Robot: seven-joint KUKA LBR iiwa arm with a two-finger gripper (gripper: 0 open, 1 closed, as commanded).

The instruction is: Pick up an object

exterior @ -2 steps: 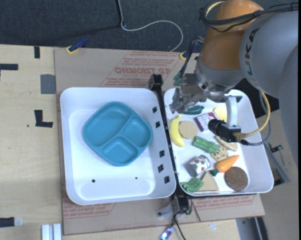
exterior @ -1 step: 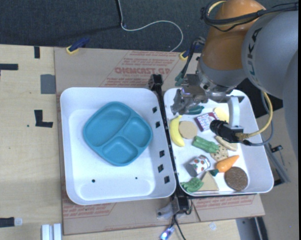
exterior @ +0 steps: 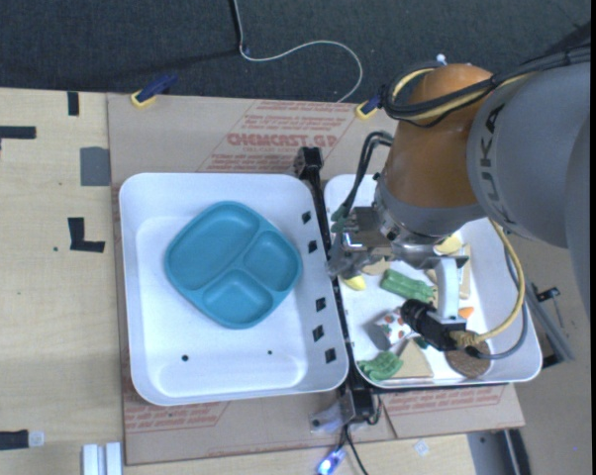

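One grey arm [exterior: 496, 156] bends steeply down over the right bin [exterior: 511, 364]; its pincer's [exterior: 352, 260] grip state is unclear.

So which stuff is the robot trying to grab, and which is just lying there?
For the job:
claw
right bin
green piece
yellow piece
green leaf
brown disc

Just lying about:
blue plate
left bin
cardboard
white cable
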